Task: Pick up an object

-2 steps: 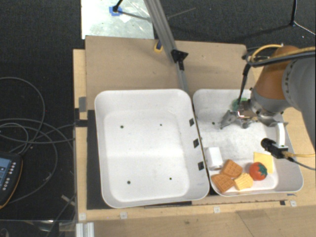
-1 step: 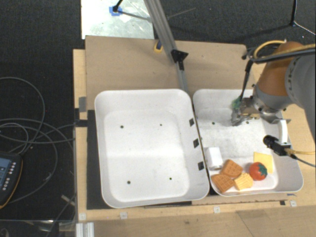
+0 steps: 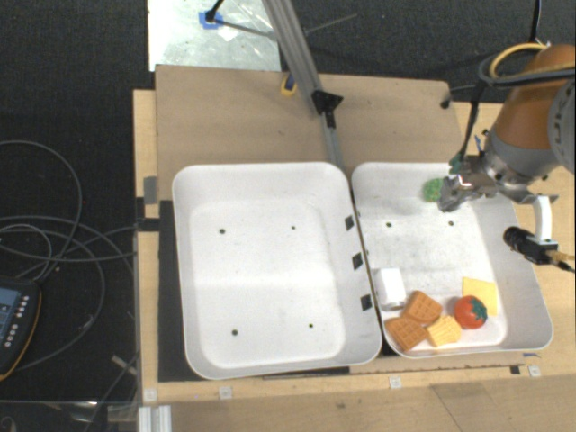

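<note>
Green object [image 3: 434, 188] sits in the right bin [image 3: 409, 241], up near its far edge, just left of the gripper [image 3: 449, 198]. Gripper is low over the bin's far right area, right beside the green object, maybe touching it; jaw state cannot be told from this angle, and nothing is seen clamped between them. Arm [image 3: 531, 120] comes in from the right, orange band above the wrist, hanging over the right bin's far corner. Other items are bunched at the near end of the right bin: a small white block [image 3: 391, 287] by the near left wall, two brown waffle-like pieces [image 3: 422, 308] [image 3: 405, 333] just beside it, a lighter orange waffle piece [image 3: 445, 331] touching them, a red tomato-like item [image 3: 470, 311] with a green top next to that, and a yellow wedge [image 3: 480, 292] just behind the tomato. All of these are well apart from the gripper. Left bin [image 3: 270, 268] lies beside the right one, rims touching along the middle. Both bins rest on a tan bench [image 3: 234, 115]. A grey pole [image 3: 297, 43] slants across the bench's far side.
</note>
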Robot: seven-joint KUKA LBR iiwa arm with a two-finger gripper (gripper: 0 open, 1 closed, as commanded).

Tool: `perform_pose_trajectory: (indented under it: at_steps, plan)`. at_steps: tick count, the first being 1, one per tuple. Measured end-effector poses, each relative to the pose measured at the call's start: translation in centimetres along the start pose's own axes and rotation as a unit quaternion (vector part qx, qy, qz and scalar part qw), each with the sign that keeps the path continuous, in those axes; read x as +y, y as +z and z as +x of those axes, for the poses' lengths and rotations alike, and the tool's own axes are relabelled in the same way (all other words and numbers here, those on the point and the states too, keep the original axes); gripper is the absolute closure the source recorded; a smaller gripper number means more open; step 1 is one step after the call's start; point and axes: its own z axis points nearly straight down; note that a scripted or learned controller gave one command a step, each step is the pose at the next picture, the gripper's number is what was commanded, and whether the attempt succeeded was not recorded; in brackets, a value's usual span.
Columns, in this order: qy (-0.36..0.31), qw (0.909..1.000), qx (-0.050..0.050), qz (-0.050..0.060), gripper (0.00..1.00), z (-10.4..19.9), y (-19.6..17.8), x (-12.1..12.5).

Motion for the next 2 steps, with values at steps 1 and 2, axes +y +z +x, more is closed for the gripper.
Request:
perform_pose_trajectory:
  at_steps: [1, 2]
  plan:
    - [-0.001, 1.0000, 0.000, -0.001, 1.00, -0.6, -6.4, 0.3]
    - [-0.002, 1.0000, 0.000, 0.000, 1.00, -0.6, -11.9, 0.4]
